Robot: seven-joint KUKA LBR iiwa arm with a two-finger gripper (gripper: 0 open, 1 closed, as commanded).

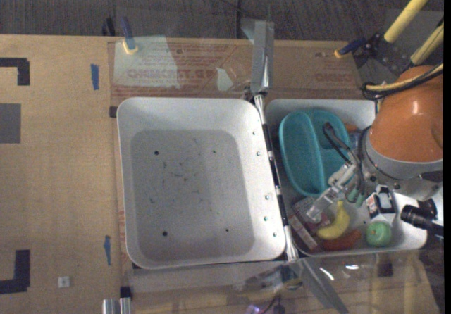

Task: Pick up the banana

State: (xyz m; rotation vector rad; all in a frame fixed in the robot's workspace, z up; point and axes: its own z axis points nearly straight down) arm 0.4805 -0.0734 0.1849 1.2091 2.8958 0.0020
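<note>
**Gripper low over the banana, grasp not yet made**

The gripper (331,201) hangs low in the right bin (310,110), and its tips sit just up and to the left of the banana (337,224). The jaws look narrowly parted, and nothing yellow shows between them, so I judge the step in hand to be the final approach or alignment, not a lift. The banana lies just below and slightly right of the jaws, near the bin's lower wall. It rests against a reddish-orange item (344,240) on its far side from the jaws, and a dark packet-like object (304,215) lies just left of the tips.

The next move likely calls for a small shift toward the banana, a spread wide enough to straddle its curved body, and then a close across its narrow width. The crowding makes a clean entry hard.

The banana is smooth, yellow and crescent-shaped, probably slick plastic or firm peel. A round green fruit (379,234) sits further right of the jaws. A teal tray (304,152) with rounded corners and a glossy rim lies above them. Both bins are matte white with shallow sloped walls, and the left bin (187,186) is faintly speckled.
</note>
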